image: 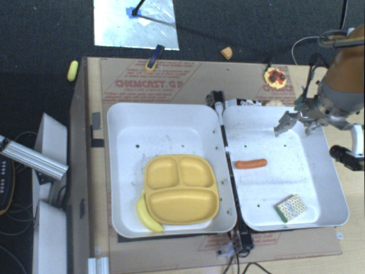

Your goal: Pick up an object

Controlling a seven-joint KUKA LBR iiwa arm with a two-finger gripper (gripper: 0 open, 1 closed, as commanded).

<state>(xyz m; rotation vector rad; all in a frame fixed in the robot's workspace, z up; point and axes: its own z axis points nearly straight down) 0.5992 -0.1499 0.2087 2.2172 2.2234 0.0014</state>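
Plainly, my likeliest target is the toy hot dog sausage (251, 164), lying flat on the floor of the right bin (319, 170), close to the divider where the two bins meet. Beyond the sausage, toward the near corner of that bin, a small green patterned packet (291, 207) lies slightly askew. My pincer (296, 121) hangs over the far side of the right bin, well apart from the sausage, with its fingers spread and nothing between them.

What worries me: the sausage is thin, round and low, so I judge it could roll or squirt sideways if my fingers close off-centre or across its length. It also sits near the divider, and a finger coming down on that side might strike the bin wall. The packet is flat, so my fingertips could scrape the floor and slide over it instead.

Left of the sausage, in the left bin (122, 153), a yellow divided plate (181, 188) covers much of the floor, with a toy banana (147, 217) tucked against its near edge; that banana would be awkward to get fingers around.

Behind the bins, the brown sheet (171, 79) on the worktop carries red lettering that seems to read "CHEMCAST", followed by characters I cannot make out. The packet's print is too small to read.
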